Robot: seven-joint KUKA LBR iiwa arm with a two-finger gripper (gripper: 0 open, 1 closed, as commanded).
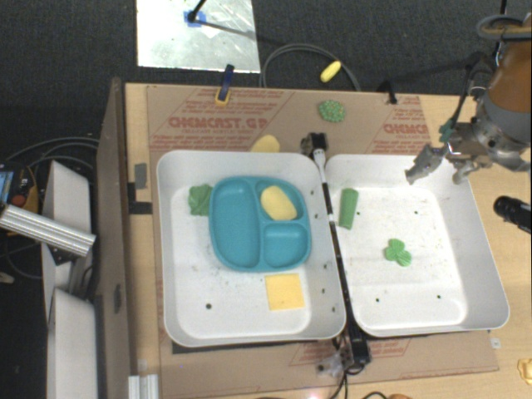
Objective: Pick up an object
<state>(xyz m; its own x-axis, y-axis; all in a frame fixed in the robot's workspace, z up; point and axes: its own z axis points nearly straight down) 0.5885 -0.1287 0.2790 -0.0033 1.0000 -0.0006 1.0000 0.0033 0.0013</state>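
My gripper [439, 168] hangs over the far right corner of the right bin [465, 306], open, with nothing between its fingers. In that bin a green cylinder [347, 207] lies near the left wall, and a small green leafy piece [397, 252] lies in the middle; both are below and to the left of the gripper. The left bin [179, 306] holds a blue divided tray [249, 227] with a yellow oval [279, 203] in its upper right compartment. A yellow square [285, 292] lies in front of the tray and a green leaf [199, 199] at its left.
Behind the bins, on the cardboard, lie a green bumpy piece [332, 110] and a yellow lump [266, 145]. A yellow item [331, 71] rests by a cable farther back. A black clamp [316, 146] sits where the two bins meet.
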